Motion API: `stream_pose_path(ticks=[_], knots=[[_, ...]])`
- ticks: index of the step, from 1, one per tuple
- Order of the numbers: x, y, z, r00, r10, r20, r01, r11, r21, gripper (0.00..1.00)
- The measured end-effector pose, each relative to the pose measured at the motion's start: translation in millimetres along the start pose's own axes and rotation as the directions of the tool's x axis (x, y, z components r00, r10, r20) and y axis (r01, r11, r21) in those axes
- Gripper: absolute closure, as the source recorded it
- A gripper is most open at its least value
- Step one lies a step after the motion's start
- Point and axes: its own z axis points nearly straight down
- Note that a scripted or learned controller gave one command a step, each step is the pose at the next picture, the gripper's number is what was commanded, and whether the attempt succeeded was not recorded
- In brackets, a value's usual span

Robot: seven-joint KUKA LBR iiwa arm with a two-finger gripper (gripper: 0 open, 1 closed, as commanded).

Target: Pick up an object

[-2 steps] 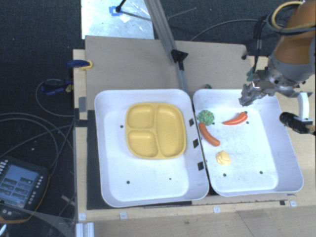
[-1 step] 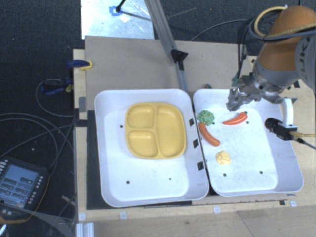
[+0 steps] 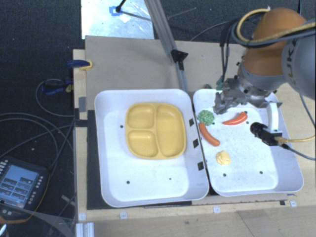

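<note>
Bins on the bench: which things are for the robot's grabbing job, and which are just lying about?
For the job: gripper, green toy, orange sausage, red chilli, yellow lump, right bin.
Lying about: yellow plate, left bin, control pad, blue clamp.

The yellow divided plate [image 3: 155,131] lay in the left bin [image 3: 106,152], and in the right bin [image 3: 256,179] beside it sat a green broccoli piece [image 3: 206,116] and an orange sausage [image 3: 209,134] nearest the plate, a red pepper [image 3: 235,118] farther right, a pale yellow lump [image 3: 223,157] off its lower right corner, and the gripper [image 3: 220,105] off its upper right corner.
</note>
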Motion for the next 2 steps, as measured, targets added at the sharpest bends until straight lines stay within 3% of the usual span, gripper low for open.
stream_pose_path(ticks=[2], knots=[[87,-30,23,1.0,0.001,0.0,-0.001,1.0,0.002,1.0]])
